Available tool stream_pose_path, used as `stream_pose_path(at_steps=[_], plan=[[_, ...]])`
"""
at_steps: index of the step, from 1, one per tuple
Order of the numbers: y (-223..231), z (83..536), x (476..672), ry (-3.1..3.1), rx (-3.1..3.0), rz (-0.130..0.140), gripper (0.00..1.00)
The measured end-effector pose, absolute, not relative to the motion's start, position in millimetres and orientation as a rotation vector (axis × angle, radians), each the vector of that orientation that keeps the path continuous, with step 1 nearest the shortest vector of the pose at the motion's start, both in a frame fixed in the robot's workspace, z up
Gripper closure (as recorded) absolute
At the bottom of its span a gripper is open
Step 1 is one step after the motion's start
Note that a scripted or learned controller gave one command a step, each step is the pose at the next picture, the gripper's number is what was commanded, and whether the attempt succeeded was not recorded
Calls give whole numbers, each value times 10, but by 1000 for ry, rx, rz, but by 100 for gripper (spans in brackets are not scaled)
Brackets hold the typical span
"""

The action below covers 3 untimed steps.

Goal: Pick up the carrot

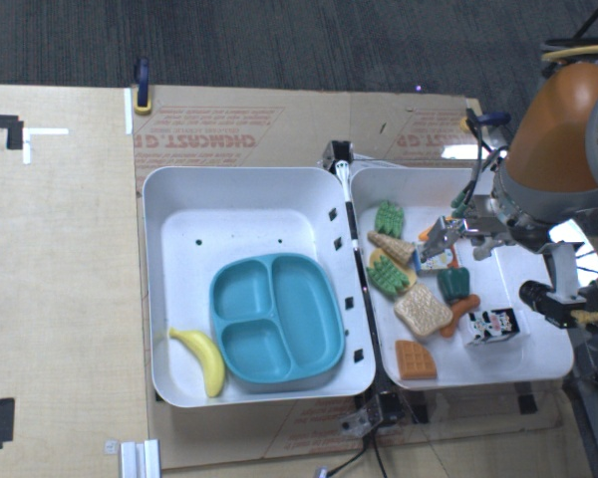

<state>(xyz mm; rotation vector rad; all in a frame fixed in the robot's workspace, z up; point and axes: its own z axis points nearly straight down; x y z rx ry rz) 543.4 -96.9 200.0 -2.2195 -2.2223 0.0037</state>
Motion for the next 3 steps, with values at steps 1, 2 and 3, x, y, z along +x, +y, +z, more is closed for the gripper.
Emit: stream_pose_path(at_steps=[1,2,3], plan=[[-1176,1031,6086,-2109,-2335,-4,0],[-1750,1002,6639,-1955,-2477,-13,0],[-1775,1091,6619,-1957,-2473,4,100]])
